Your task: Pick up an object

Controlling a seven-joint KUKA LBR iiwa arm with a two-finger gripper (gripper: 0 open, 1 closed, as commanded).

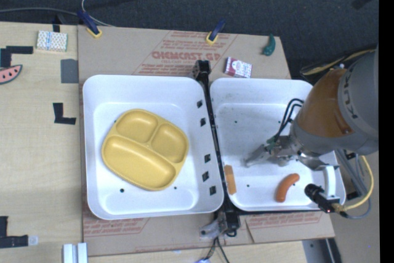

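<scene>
In the right bin (258,90) an orange sausage-shaped object (287,186) lies near the front wall. A smaller tan-orange piece (229,179) rests against the bin's left wall. My gripper (250,160) reaches in from the right and hangs low over the bin's middle, pointing left. It is above and to the right of the tan piece and up-left of the sausage, touching neither. I see nothing held at its tip. The orange band and grey wrist (326,114) cover the bin's right side.
The left bin (98,89) holds a yellow divided plate (145,148). A black divider with clips (208,132) runs between the bins. A small red-and-white packet (237,67) and a green item (269,45) lie on the cardboard behind the right bin.
</scene>
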